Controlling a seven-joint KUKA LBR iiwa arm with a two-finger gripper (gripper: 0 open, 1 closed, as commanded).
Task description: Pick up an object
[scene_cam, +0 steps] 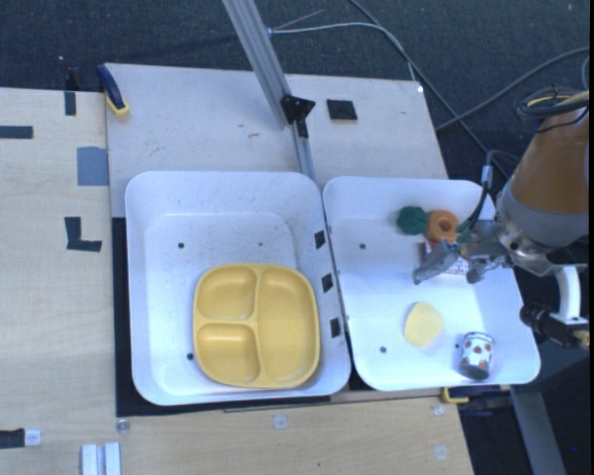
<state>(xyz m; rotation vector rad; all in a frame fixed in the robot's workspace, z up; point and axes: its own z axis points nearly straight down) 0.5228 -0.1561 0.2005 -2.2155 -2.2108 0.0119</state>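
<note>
Dark carpet [455, 8] surrounds the bench, with thin cables [376, 33] trailing across it toward the upper right. On the carpet sits a pale wooden benchtop [40, 265] marked with a few dark tape pieces, and over it lies a grey board [198, 117] that carries the two bins. A slanted metal post [262, 52] crosses the board and ends at the seam between the bins, and a blue and yellow clamp [112, 92] grips the board's far left corner.

Taking the right bin [376, 196] as the landmark: the left bin [158, 216] sits just beside it on its left, holding a yellow divided tray [256, 325] in its near half. Inside the right bin, a green object [411, 219] and an orange object [442, 226] lie touching near the far wall. A pale yellow piece [424, 324] lies nearer the front, and a small grey and red object [474, 354] rests in the near right corner.

The arm [554, 176] reaches over the right bin's right wall. Its gripper [438, 262] hovers low in the bin's middle, between the orange object and the pale yellow piece. Whether it is clenched or released cannot be told, and nothing shows in its grasp.
</note>
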